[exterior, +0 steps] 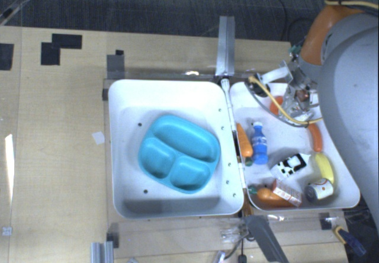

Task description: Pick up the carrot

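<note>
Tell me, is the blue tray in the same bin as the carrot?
No, the blue tray lies in the left bin; the carrot is in the right bin.

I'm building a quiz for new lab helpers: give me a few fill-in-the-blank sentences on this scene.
1. The blue divided tray lies in the ____ bin.
2. The tray has ____ compartments.
3. The carrot lies against the right bin's ____ wall, beside the blue bottle.

Missing words: left; three; left
</note>
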`<state>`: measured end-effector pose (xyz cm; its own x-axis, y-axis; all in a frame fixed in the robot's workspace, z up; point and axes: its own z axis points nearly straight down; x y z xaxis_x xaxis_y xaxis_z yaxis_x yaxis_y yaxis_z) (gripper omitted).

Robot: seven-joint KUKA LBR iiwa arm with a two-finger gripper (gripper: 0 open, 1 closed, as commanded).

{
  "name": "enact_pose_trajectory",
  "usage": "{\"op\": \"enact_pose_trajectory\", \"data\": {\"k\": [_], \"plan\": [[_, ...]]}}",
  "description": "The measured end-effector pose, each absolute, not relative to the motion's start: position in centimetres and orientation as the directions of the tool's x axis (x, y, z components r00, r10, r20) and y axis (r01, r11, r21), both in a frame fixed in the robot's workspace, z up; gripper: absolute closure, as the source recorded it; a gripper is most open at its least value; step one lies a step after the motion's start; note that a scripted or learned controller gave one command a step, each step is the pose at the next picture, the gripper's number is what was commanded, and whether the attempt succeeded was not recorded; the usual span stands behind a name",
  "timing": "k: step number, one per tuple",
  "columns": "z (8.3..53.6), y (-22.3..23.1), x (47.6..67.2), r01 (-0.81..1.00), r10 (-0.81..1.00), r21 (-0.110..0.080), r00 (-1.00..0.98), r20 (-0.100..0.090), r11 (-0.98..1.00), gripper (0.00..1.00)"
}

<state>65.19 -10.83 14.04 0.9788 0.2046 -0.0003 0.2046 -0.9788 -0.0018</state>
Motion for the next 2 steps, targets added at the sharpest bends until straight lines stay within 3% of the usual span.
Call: {"op": "enact_pose_trajectory", "data": {"k": [1,2], "plan": [[14.8,-10.7,65.3,0.209,0.209,-0.003,0.978,-0.001,-0.978,1.0],[14.4,-9.5,63.4,0.203,0.203,-0.002,0.979,-0.003,-0.979,1.0]]}}
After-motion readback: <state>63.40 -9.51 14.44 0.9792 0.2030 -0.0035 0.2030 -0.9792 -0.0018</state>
